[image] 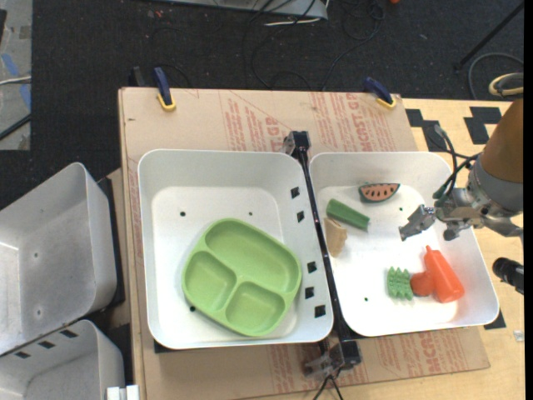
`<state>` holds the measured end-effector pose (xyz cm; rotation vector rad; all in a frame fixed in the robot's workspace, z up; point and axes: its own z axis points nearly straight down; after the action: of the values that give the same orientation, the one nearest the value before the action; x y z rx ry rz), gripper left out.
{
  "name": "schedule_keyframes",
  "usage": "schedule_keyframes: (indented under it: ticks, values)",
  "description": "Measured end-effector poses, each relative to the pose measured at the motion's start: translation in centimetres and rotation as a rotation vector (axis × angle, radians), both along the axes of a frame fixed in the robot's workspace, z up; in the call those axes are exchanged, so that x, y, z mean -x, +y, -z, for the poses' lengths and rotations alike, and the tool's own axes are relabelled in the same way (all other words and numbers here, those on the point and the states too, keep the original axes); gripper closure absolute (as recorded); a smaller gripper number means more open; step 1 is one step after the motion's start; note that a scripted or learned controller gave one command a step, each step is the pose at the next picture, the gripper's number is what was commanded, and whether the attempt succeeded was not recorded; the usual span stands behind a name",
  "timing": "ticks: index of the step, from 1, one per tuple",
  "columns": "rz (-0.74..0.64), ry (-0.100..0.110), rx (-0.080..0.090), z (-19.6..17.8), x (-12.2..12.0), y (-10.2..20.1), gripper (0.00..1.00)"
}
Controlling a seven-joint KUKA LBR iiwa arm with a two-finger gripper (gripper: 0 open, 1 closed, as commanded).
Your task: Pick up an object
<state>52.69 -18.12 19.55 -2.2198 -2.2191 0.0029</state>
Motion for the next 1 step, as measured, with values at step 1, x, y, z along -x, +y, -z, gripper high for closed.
schedule_keyframes:
  ticks: [1]
  values:
    - [0.000,0.001,-0.001,4.64,-0.48,0.62,0.00]
